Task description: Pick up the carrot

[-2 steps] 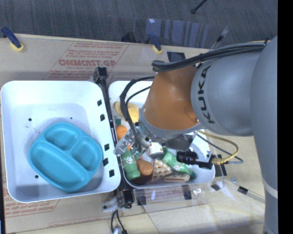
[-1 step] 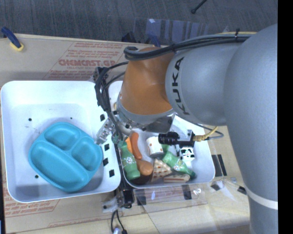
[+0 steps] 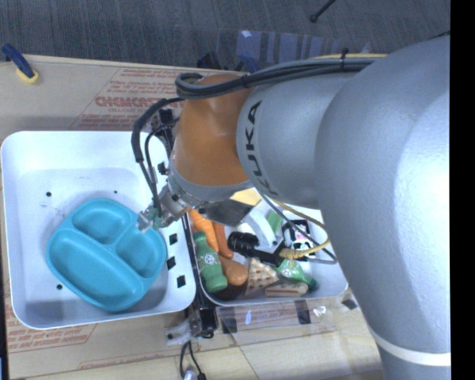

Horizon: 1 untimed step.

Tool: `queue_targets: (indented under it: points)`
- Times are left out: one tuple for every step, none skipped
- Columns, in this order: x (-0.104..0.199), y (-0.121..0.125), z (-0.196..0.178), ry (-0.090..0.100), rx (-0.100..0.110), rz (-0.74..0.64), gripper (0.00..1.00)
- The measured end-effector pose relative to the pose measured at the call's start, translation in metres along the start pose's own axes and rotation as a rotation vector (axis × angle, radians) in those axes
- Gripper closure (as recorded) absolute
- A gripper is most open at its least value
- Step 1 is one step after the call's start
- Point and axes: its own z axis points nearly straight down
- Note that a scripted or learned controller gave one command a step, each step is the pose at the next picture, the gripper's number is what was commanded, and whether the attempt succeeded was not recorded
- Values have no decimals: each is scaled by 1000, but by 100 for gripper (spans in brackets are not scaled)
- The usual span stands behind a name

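Note:
The carrot (image 3: 205, 230) is an orange stick lying in the right bin (image 3: 332, 285) near its left wall, partly hidden under the arm's wrist. My gripper (image 3: 153, 217) hangs just left of it, over the wall between the two bins and above the right rim of a blue divided plate (image 3: 103, 252). It sits apart from the carrot, and nothing shows between its tips.
The blue plate lies in the left bin (image 3: 32, 172). Beside the carrot in the right bin are a green bottle (image 3: 211, 265), a brownish sausage-like piece (image 3: 236, 273), a tan wedge (image 3: 263, 275) and a green toy (image 3: 294, 272). The arm hides most of that bin.

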Motion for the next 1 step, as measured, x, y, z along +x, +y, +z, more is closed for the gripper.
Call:
queue_targets:
  points:
    - [-62, -19, -54, -3, 0, 23, 100]
